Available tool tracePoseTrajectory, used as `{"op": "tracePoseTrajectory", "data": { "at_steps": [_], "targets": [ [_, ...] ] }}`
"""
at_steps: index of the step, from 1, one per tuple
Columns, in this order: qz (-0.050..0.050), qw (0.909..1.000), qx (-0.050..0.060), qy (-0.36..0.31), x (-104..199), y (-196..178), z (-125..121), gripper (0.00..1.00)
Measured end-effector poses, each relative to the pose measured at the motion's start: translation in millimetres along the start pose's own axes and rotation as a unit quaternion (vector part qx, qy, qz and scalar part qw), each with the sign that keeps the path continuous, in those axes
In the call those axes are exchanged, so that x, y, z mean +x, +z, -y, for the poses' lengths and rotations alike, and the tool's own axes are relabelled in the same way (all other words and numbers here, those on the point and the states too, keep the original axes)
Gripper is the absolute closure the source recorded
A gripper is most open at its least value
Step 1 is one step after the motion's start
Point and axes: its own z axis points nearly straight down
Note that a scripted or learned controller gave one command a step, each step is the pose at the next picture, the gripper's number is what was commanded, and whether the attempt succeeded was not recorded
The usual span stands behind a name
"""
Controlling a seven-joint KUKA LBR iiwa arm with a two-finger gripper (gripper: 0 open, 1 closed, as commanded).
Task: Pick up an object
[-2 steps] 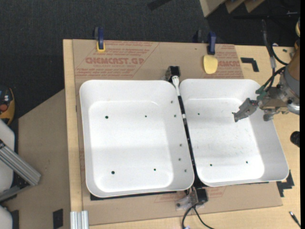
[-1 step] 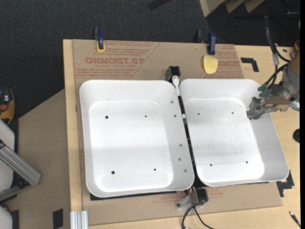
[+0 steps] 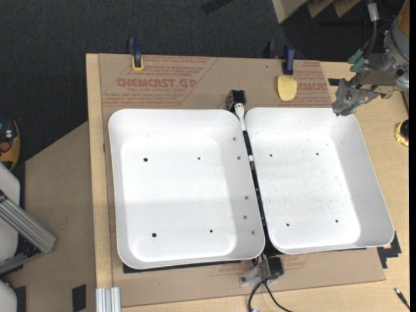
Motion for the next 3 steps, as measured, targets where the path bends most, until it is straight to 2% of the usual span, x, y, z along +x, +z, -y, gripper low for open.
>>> {"op": "tracePoseTrajectory", "data": {
  "at_steps": [1, 2, 3],
  "targets": [
    [-0.002, 0.9999, 0.012, 0.002, 33.8, 95.8, -17.1, 1.0],
    [-0.001, 1.0, 0.006, 0.001, 77.5, 109.0, -70.2, 1.0],
    [-0.001, 1.0, 0.004, 0.003, 72.9, 75.0, -67.0, 1.0]
  ]
}}
